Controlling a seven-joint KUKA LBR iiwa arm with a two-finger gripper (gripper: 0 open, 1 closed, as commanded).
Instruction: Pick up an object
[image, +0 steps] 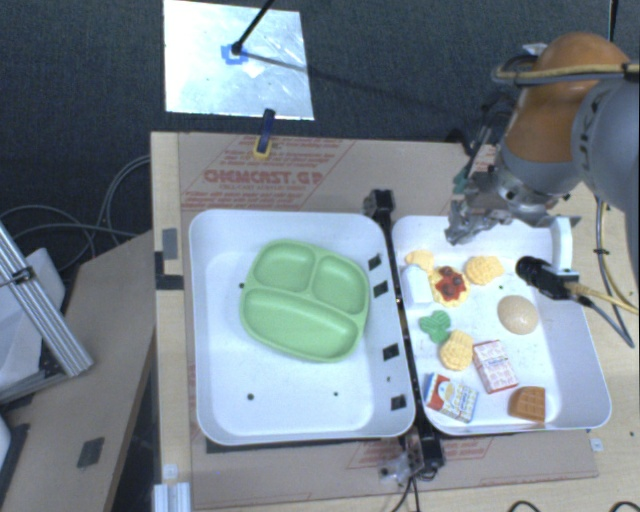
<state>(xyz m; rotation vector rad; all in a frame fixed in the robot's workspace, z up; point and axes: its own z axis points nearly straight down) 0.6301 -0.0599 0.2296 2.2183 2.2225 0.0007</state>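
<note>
My gripper (459, 235) hangs over the back left corner of the right bin (580, 345), with nothing seen in it. Just below it lie a small yellow piece (418, 259), a pizza slice with red topping (449, 284) and a yellow waffle (484, 269). Farther toward the front are a beige egg-shaped toy (518, 314), a green leafy toy (434, 323), a yellow pineapple-like toy (456, 351), a red and white box (494, 365), a blue and red carton (452, 396) and an orange-brown biscuit (529, 403).
The left bin (225, 395) holds a green divided plate (305, 300). A black strip (395, 300) runs between the two bins. The arm comes in from the upper right. Cables lie off the bench at left.
</note>
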